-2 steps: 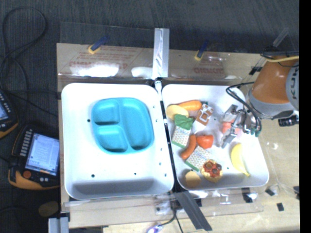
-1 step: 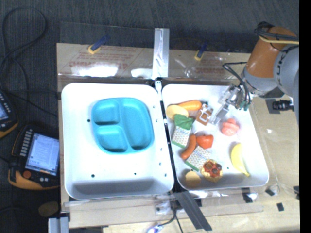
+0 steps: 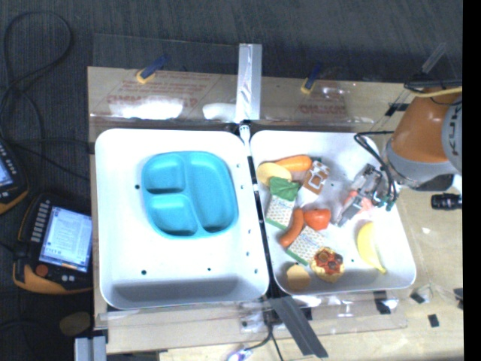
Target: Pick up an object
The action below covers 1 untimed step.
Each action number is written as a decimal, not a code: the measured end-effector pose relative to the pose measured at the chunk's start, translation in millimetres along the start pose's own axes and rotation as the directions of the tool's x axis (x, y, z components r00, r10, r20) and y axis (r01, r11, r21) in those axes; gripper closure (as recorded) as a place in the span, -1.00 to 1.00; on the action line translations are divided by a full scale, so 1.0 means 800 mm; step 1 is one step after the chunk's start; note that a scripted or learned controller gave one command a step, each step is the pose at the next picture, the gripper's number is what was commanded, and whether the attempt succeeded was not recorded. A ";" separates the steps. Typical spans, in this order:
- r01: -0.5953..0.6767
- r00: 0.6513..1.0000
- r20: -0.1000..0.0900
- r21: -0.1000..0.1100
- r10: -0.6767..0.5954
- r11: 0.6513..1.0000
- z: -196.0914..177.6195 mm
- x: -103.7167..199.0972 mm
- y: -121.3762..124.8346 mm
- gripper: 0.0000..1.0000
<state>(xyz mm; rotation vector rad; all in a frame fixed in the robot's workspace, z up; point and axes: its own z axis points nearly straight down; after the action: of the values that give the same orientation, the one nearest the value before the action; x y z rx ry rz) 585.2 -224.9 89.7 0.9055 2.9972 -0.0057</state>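
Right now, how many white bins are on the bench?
2. The left bin holds a blue tray. The right bin holds the toy food, such as a banana, with the gripper reaching in above it.

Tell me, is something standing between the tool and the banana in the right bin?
Nothing visible does. The tool hangs over the right bin, and the banana lies just beside it, toward the near wall. The white floor between them looks bare; the tomato sits on the tool's other side.

Overhead slanted view of 2 bins (image 3: 105,201)
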 end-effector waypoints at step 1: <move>-0.270 0.963 -0.011 0.003 0.270 0.963 -0.035 0.054 0.069 -1.00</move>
<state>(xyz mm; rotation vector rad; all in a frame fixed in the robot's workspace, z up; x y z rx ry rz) 579.3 -154.8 117.6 1.3099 2.8551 -0.0003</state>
